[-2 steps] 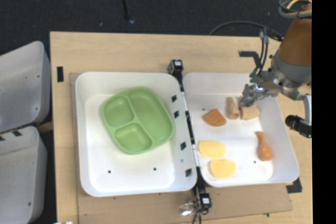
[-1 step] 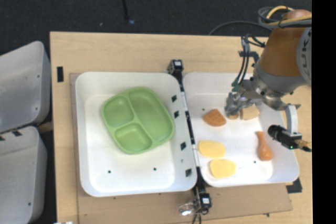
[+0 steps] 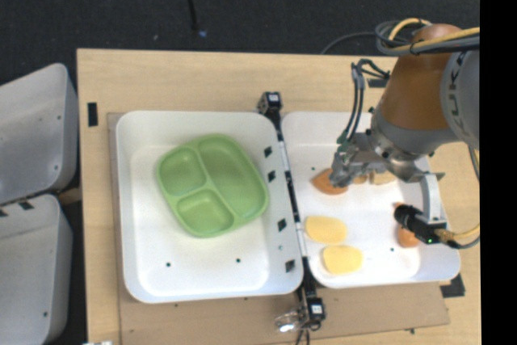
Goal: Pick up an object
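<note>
Two yellow pieces (image 3: 326, 229) (image 3: 342, 258) lie at front of right bin (image 3: 380, 275). Gripper (image 3: 342, 171) sits low over orange piece (image 3: 327, 183) nr bin's middle, touching or just above; can't tell its state or any hold. Step: approach/grasp, prob. Next: secure hold, then lift straight up. Green tray (image 3: 212, 184) in left bin (image 3: 137, 271), untouched.

Green tray (image 3: 212, 185) in white bin (image 3: 129, 254); 2 yellow pcs (image 3: 325, 229) (image 3: 342, 259), orange pc (image 3: 325, 184).

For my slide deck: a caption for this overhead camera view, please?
KUKA arm's gripper down over an orange piece in the right bin; green tray in the left bin.
</note>
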{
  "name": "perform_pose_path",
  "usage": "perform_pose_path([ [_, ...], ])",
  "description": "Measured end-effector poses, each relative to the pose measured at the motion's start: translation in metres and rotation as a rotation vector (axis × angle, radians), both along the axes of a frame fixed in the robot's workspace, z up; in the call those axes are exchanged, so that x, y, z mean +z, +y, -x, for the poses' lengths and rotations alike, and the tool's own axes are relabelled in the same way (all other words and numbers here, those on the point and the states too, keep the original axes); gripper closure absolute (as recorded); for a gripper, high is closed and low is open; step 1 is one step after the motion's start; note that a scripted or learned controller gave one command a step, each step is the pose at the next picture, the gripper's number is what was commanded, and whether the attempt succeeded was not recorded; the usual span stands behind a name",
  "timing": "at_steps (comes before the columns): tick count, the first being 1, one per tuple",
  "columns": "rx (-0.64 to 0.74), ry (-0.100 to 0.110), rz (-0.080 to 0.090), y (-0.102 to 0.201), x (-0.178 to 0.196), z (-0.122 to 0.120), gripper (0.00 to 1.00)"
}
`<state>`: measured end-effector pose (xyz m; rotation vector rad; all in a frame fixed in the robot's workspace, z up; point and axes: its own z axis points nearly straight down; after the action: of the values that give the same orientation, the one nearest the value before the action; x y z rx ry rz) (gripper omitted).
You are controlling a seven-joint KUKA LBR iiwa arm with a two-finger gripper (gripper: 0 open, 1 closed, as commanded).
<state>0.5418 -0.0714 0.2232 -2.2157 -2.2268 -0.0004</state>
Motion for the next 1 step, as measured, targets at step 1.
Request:
perform_pose_path([
  [1, 0.000, 0.001, 0.000, 0.0412, 0.0005, 0.0156, 1.00],
])
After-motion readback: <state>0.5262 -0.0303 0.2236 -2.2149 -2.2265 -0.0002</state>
